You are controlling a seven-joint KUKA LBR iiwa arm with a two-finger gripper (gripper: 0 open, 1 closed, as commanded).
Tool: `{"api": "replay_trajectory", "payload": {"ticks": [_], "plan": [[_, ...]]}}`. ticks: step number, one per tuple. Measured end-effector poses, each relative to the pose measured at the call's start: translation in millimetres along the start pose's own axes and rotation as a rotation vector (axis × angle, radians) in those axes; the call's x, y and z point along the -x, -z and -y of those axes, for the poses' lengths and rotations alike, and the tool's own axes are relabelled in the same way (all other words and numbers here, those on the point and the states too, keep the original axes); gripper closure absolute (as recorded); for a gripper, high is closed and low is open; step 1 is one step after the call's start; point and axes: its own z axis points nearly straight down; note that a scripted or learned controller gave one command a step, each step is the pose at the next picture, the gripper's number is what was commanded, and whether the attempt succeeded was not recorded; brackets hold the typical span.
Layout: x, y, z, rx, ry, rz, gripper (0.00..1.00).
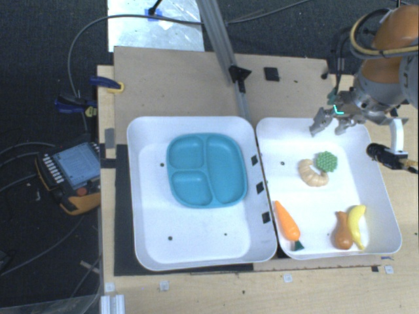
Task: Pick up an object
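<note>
Gripper (329, 125) over top edge of right bin (380, 195), fingers spread apart, nothing between them. Green broccoli (326, 161) below gripper, touching tan croissant (313, 173). Carrot (286, 222) at bin's bottom left. Banana (357, 226) beside brown drumstick (342, 231) at bottom right. Blue plate (206, 169) in left bin (150, 227).

My arm (393, 38) runs off the right edge, so most of it is cut off. The brown thing (342, 233) is partly hidden behind the banana (357, 224), and I cannot tell what it is. The green end of the carrot (287, 222) is too small to make out. The orange box (72, 175) at the left is blurry
</note>
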Motion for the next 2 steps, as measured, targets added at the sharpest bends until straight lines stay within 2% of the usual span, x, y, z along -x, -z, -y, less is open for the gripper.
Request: {"api": "replay_trajectory", "payload": {"ticks": [1, 2], "plan": [[-0.1, 1.8, -0.9, 0.004, 0.001, 0.001, 0.0], [7.6, -57.2, -0.6, 0.0, -0.003, 0.001, 0.0]]}}
